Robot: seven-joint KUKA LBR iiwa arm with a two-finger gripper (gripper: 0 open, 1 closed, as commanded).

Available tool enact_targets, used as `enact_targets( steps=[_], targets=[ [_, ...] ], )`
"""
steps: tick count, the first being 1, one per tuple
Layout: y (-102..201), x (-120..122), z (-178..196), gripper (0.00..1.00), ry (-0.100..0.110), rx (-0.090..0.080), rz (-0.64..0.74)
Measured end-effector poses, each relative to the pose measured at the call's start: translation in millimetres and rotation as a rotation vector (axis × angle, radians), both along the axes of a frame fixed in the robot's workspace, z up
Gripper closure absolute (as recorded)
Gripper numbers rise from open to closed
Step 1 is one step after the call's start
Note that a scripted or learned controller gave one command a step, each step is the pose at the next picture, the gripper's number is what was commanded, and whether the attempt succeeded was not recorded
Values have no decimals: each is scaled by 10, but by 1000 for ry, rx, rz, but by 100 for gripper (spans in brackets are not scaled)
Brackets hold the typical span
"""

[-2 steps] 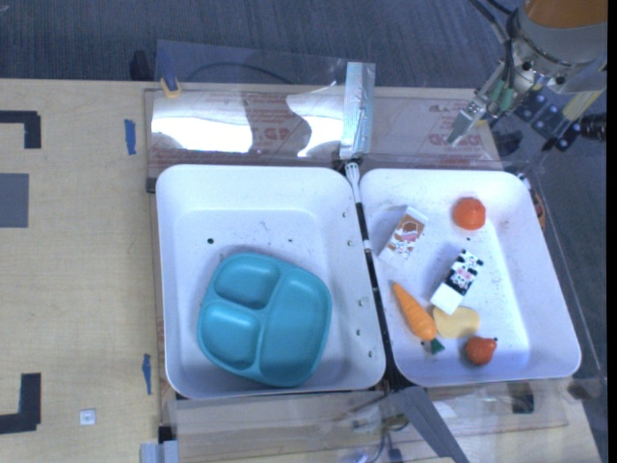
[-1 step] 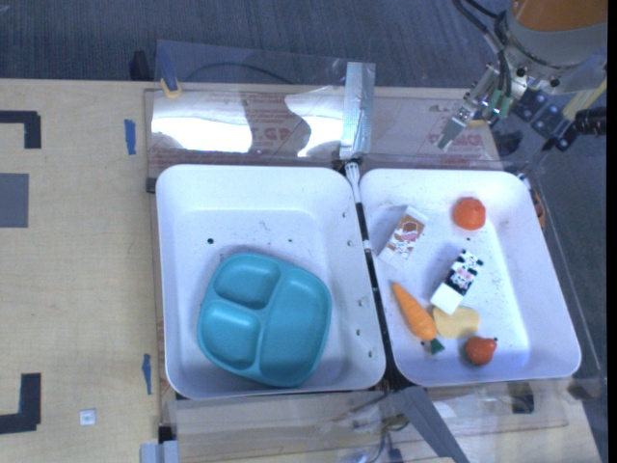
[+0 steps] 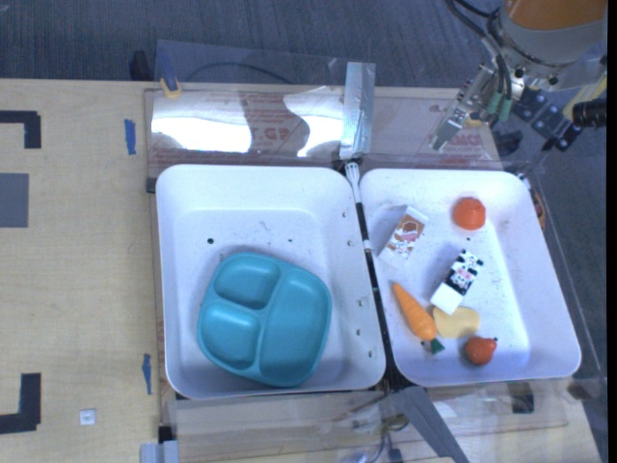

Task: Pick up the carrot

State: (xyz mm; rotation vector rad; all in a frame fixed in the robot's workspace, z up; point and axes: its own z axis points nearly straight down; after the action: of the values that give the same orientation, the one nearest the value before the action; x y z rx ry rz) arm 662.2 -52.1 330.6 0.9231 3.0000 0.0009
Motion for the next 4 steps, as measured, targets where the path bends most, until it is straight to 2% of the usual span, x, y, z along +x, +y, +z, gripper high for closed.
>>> enact_targets(
  steps=[1,2,3,4],
  targets=[
    [8,-62,-101,100,1,0,21],
    [-161,-32,-182,100,1,0,98],
    [-21,-139,-138,100,-1,0,174],
    [-111,-74,-62,100,-6,-2,290]
  ],
)
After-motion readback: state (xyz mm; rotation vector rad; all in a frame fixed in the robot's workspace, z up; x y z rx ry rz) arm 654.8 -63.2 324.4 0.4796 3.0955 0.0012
